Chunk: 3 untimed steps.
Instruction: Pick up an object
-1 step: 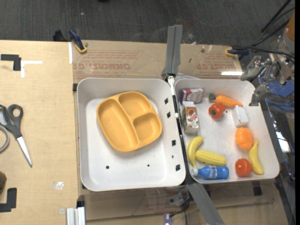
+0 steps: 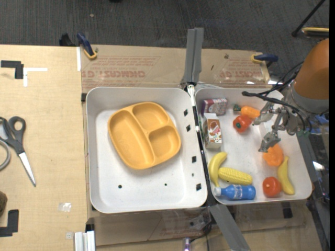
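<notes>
Now the tool is hanging in the right bin, just over an orange toy fruit; fingers apart or together, I cannot tell. It is looking light, hard, slippery plastic; taking its middle seems safest.

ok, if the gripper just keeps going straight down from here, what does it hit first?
Most likely the orange fruit right under the gripper; depth is hard to judge from this slanted view.
</notes>
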Tool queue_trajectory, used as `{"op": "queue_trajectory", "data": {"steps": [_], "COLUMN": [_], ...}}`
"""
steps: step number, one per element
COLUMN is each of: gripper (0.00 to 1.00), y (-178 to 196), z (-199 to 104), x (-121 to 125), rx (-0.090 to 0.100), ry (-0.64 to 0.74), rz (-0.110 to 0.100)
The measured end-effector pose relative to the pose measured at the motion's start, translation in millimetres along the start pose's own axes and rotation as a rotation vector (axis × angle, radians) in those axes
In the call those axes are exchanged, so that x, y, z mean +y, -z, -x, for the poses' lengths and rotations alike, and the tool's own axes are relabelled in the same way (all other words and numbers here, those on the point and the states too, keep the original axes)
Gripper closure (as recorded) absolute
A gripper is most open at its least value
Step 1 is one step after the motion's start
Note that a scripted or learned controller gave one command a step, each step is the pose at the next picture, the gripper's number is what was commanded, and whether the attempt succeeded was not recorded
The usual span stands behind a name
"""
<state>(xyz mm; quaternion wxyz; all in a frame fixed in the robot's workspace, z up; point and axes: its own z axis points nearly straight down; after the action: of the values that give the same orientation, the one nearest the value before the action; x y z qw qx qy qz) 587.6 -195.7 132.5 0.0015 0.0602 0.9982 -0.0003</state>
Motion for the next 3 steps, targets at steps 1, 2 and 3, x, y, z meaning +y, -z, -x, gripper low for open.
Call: {"op": "queue_trajectory", "data": {"steps": [1, 2, 3], "gripper": [0.00, 1.00, 1.00], "y": [-39, -28, 25], "z": [-37, -33, -7], "x": [-30, -27, 64], "rx": [0.000, -0.007, -0.001], "ry": [-0.176, -0.170, -0.452], "rz": [0.000, 0.001, 0.000]}}
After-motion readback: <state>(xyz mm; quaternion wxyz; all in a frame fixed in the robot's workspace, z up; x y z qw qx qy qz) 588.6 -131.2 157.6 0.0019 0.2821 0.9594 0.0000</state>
